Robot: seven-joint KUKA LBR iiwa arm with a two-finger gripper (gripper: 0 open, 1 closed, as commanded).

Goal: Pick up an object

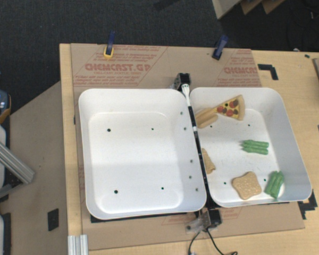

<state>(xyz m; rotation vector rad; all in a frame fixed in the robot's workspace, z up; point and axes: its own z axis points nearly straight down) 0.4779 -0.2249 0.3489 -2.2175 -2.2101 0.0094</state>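
The right bin [287,137] holds several toy foods. A pizza slice [223,110] lies at its back left, its crust end near the divider. A green bean pod [254,147] rests in the middle. A toast slice [246,186] sits at the front, with a second green pod [275,184] just right of it. A small tan piece [207,161] lies against the bin's left wall.
The left bin [95,142] stands beside the right one on a cardboard sheet [149,62] held by two clamps at the back. A metal rail [10,161] slants at the far left. Cables trail off the front edge.
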